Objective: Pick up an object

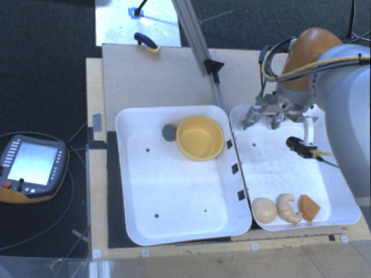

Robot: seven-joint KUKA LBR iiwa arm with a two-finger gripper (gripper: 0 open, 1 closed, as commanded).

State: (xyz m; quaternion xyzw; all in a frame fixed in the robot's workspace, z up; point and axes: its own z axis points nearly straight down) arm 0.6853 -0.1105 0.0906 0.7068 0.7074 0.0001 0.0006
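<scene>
Two glossy white bins (174, 213), round yellow bowl (200, 137), metal claw (264, 119) state unclear.

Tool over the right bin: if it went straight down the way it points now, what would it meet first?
Most likely bare bin floor. The tool hangs over the far end of the right bin, and the egg-like piece, croissant and orange wedge lie at the near end, well off that line. Height is hard to judge.
</scene>
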